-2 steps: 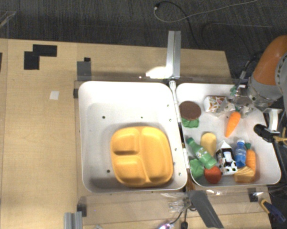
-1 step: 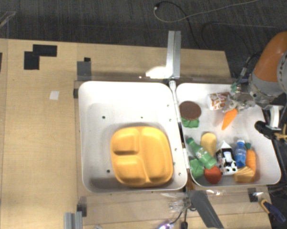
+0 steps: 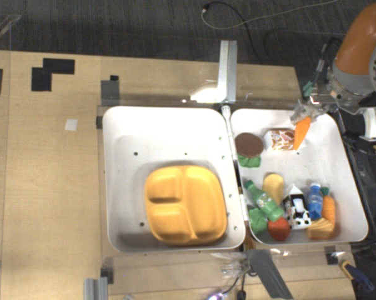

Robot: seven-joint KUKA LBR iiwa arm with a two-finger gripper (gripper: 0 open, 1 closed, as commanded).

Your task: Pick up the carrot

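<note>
Currently: carrot lifted at the right bin's far rim

Camera view. Item one: gripper [image 3: 305, 110], at two o'clock of the frame, clenched on the top of the carrot [image 3: 301, 132]. The carrot hangs tilted from the fingers, tip pointing to seven o'clock, above the far corner of the right bin [image 3: 350, 167], just beside a patterned packet [image 3: 279, 140].

Risk: the hold looks confined to the top end; a swing or a jolt could likely work the carrot loose and drop it back among the bin's toys.

Appearance: bright orange, short, tapered, smooth, probably a plastic toy. A second orange piece [image 3: 328, 209] lies at five o'clock.
</note>
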